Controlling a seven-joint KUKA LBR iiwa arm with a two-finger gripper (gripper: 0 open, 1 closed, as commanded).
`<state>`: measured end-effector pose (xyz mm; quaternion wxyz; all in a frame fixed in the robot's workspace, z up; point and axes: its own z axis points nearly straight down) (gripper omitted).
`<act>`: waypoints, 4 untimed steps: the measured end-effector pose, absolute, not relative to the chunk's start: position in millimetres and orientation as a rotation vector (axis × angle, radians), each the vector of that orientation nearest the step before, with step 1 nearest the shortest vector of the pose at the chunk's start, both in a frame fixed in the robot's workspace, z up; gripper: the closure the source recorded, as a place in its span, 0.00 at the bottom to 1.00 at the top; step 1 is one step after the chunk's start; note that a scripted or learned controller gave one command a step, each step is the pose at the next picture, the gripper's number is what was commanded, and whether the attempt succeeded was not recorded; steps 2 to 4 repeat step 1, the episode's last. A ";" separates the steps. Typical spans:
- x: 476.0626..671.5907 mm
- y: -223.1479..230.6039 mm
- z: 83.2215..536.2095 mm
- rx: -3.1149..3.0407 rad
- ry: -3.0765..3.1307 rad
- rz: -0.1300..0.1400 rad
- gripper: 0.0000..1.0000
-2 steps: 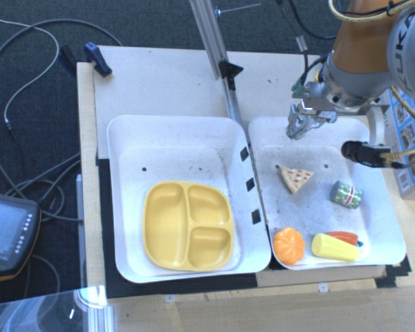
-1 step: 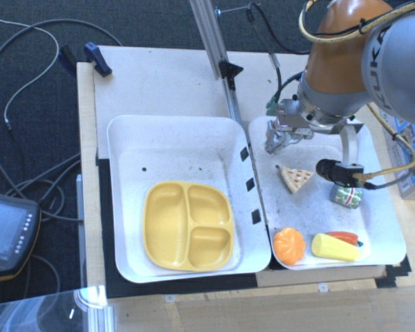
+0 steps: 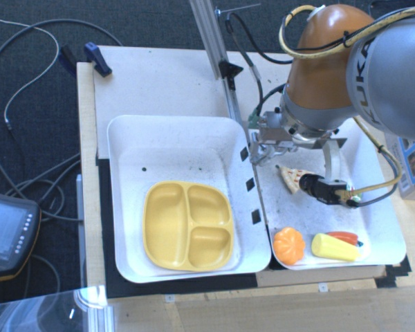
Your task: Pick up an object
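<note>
Widest of all, a pale bench, bearing two shallow white bins side by side. Next in bulk, the grey arm with its orange band, reaching in from the right and hanging over the far part of the right bin. Then the left bin, holding a yellow divided tray with three compartments, lying flat toward the near side. To the far left, off the bench, a dark screen device among loose cables on the floor. Slanting up from the far end of the wall between the bins, a slim metal post. Gripper low at the left edge of the right bin, just beside that wall; cannot tell how far open, and cannot make out anything in its hold. Candidates for picking, all in the right bin: a yellow block lying on its side at the near edge, an orange round fruit just beside it in the near left corner, a pizza slice flat on the floor of the bin, near the gripper but apart from it, and a red piece touching the far side of the yellow block. Smallest, a blue clamp on the bench's far left corner.
</note>
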<state>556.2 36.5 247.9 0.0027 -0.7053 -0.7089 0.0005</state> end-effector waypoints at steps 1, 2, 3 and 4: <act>531.0 88.5 252.8 -2.209 -2.225 0.001 1.00; 531.0 88.5 252.8 -2.209 -2.225 0.001 1.00; 531.0 88.5 252.8 -2.209 -2.225 0.001 1.00; 531.0 88.5 252.8 -2.209 -2.225 0.001 1.00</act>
